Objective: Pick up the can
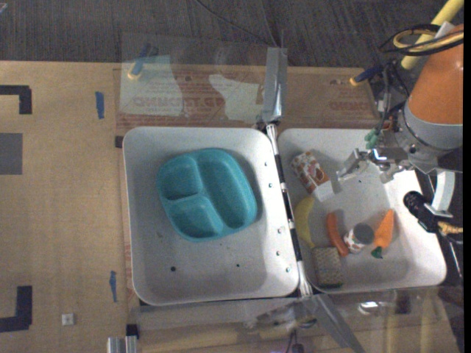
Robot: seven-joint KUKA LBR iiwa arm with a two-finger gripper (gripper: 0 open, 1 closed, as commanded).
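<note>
Arm: the grey KUKA arm with its orange band (439,87) reaches in from the right, above the upper right part of the right bin.
End effector: the two-finger metal end effector (352,173) hangs over the upper middle of the right bin, pointing left and down; whether it is spread or pressed together I cannot tell, and nothing is seen between its tips.
Can: the small can with a red-and-white label (310,170) lies on its side in the upper left part of the right bin, just left of the end effector, apart from it as far as the view shows.
Right bin: the shallow white square bin on the right (427,267) also holds a yellow banana-shaped piece (304,221) along its left wall, a red-orange sausage-shaped piece (335,233), a small round white-and-grey item (360,236), an orange carrot with a green end (383,232) and a brown woven-looking square (327,266) near the front left corner.
Left bin: the shallow white square bin on the left (147,263) carries a teal plastic plate with three compartments (208,193), set toward its upper middle.
Desk: the light wooden desk (59,219) bears both bins side by side, with blue tape strips (99,105) on its surface.
</note>
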